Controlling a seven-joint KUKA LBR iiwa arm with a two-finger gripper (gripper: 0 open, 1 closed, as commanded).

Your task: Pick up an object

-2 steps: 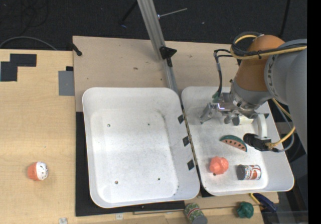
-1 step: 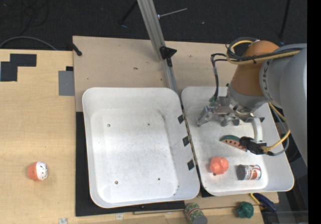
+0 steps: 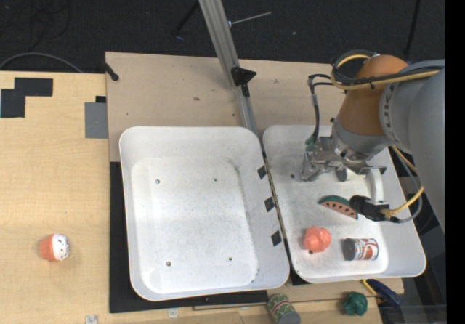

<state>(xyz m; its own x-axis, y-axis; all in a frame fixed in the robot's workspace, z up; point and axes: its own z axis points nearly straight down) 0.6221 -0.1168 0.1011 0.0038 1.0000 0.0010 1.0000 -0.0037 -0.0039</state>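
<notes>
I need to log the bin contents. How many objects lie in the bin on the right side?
3. A watermelon slice toy lies mid-bin, just below the gripper; a pink lump sits near the front; a small can lies beside it, to its right. The arm may hide others.

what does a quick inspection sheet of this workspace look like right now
surface: bench bearing left bin and right bin
job's things: in right bin, watermelon slice toy, red lumpy toy, small can
clutter: orange-white ball on the left table; green toy at the front edge
grippers: gripper low over right bin's back part
cables: yellow and black leads on the arm
surroundings: slanted metal rail, dark floor
</notes>
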